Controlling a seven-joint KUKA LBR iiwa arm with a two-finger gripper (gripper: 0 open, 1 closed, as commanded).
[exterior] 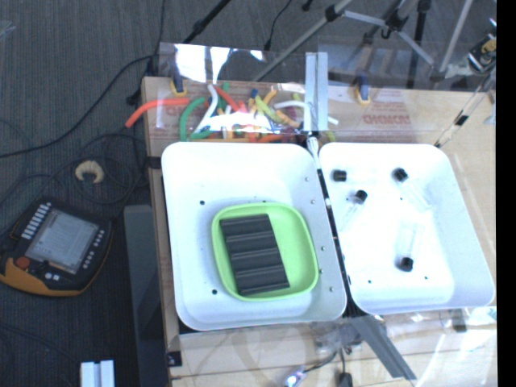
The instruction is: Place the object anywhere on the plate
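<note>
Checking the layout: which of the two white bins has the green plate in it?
The left bin. It holds the green plate with a dark ridged block on it; the right bin has small clear, black-capped items.

Left bin (pixel 185 216): you find the green plate (pixel 302 252) nearly covered by a dark ridged block (pixel 254 254).
Right bin (pixel 451 216): small black-capped pieces (pixel 405 262) lie scattered.

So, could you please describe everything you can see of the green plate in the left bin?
The green plate is a lime-green, rounded-square dish with a raised rim, plastic by the look of it. It lies flat on the floor of the left white bin, toward its near side and slightly rotated. A dark grey ribbed rectangular block lies on it, covering most of its middle, running lengthwise from the far to the near rim.
</note>
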